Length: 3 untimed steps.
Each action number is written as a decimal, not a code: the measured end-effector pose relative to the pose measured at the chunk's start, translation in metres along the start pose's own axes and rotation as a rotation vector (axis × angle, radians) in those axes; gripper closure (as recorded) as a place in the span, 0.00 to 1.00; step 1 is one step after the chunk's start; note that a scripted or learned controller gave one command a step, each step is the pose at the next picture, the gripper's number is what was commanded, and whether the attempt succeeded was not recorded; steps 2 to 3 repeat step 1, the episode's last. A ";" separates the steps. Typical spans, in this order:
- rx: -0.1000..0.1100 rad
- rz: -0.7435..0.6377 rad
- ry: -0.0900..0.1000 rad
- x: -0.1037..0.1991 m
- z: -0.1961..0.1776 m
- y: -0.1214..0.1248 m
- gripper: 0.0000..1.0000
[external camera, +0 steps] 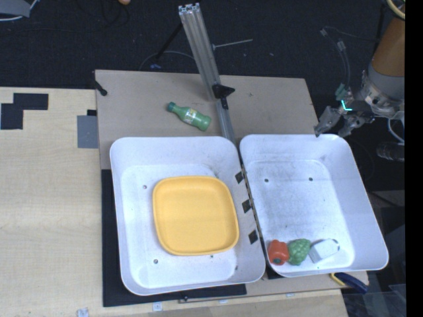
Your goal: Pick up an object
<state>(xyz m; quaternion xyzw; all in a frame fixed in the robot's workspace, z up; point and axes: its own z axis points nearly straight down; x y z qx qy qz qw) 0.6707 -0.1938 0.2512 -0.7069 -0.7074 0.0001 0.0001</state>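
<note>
White plastic, two bins on the desk (277, 91). The right bin (360, 197) holds a red item (277, 251), a green knobbly item (299, 250) and a white block (324, 249) clustered at its near edge. The left bin (132, 177) holds a yellow plate (195, 214). A green bottle (189, 116) lies on the desk beyond; I cannot read its label. I see the jaws (334, 123) above the right bin's far corner, holding nothing; their spread I cannot tell.

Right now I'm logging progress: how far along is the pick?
Nothing looks picked yet. The tool hangs past the right white bin's far corner. The red round toy, green bumpy toy and white block lie at its near edge. Reaching, grasping and lifting remain.
</note>
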 end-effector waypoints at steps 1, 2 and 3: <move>0.000 0.000 0.000 0.000 0.000 0.000 0.00; 0.000 0.000 0.000 0.000 0.000 0.000 0.00; 0.000 0.000 0.000 0.000 0.000 0.000 0.00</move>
